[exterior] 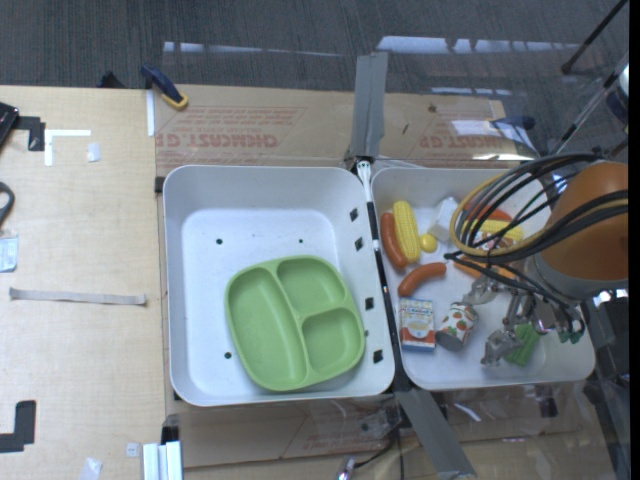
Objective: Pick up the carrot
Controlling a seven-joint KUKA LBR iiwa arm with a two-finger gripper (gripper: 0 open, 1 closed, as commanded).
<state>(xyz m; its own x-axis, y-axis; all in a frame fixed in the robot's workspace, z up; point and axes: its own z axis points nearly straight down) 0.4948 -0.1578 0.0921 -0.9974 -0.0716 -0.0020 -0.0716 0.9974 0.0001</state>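
my gripper (515, 338) is low in the right bin (560, 373) with cables draped over it, can't tell its state; carrot (421, 277) sits well left, untouched

Lt wood bench (80, 238), cardboard (260, 128) behind, dk grey floor (250, 8).

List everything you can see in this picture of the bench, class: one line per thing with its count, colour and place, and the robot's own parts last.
bins: two, white, side by side on the bench
divided plate: one, green, left bin
corn cob: one, yellow, right bin, upper left
carrot: one, orange, beside the corn cob
sausage: one, orange-red, below the corn cob
carton: one, white and blue, right bin, lower left
cables: several, black and yellow, over the right bin
arm: one, orange band, right
end effector: one, metal, low in the right bin
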